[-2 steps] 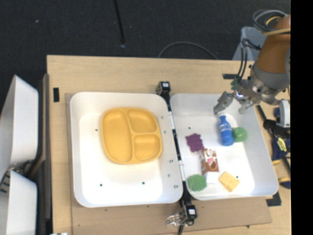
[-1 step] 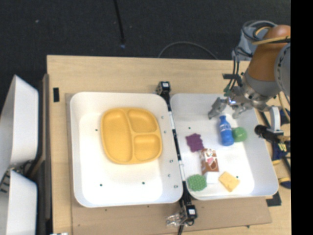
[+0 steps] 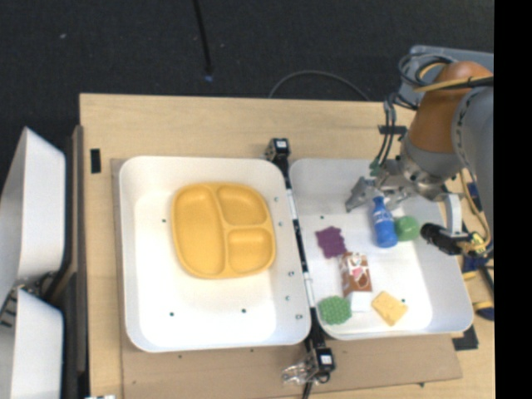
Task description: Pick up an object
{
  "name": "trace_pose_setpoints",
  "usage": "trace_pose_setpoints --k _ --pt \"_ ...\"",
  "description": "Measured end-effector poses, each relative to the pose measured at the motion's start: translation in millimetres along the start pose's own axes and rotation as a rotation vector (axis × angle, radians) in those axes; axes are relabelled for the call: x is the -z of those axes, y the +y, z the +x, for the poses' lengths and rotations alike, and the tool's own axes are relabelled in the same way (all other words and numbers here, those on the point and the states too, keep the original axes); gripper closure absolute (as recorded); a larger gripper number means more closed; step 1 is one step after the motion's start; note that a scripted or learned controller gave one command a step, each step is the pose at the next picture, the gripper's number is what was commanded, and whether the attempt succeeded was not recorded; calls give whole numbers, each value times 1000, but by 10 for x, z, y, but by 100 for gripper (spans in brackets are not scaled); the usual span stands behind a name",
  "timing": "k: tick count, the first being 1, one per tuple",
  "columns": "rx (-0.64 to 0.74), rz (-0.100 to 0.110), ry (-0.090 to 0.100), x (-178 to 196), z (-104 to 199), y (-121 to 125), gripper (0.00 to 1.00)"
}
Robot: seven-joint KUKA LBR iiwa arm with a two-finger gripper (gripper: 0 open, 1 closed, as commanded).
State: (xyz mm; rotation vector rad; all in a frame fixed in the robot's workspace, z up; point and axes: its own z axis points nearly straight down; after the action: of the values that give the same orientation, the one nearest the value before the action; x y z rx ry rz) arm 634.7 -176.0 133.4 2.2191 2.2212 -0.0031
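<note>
gripper (image 3: 378, 194) hung over the right bin (image 3: 440, 310), fingers spread apart, directly above the blue bottle (image 3: 383, 224); whether they touched it could not be told. bottle lay beside a green ball (image 3: 407, 228). left bin (image 3: 150, 322) held a yellow tray (image 3: 223, 228).

Right bin (image 3: 320, 181): your open floor lies at its left and upper part; blue bottle (image 3: 383, 223), green ball (image 3: 407, 228), purple piece (image 3: 331, 240), carton (image 3: 356, 273) crowd the rest; yellow tray (image 3: 223, 228) fills the left bin's (image 3: 141, 306) centre.
</note>
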Motion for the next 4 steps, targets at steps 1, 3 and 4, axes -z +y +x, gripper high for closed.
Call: trace_pose_setpoints --k 1,3,4 --pt "0 0 0 -332 -12 4 0" --pt "-4 -6 1 336 -46 -71 100" --pt "2 -8 1 898 10 -129 100"
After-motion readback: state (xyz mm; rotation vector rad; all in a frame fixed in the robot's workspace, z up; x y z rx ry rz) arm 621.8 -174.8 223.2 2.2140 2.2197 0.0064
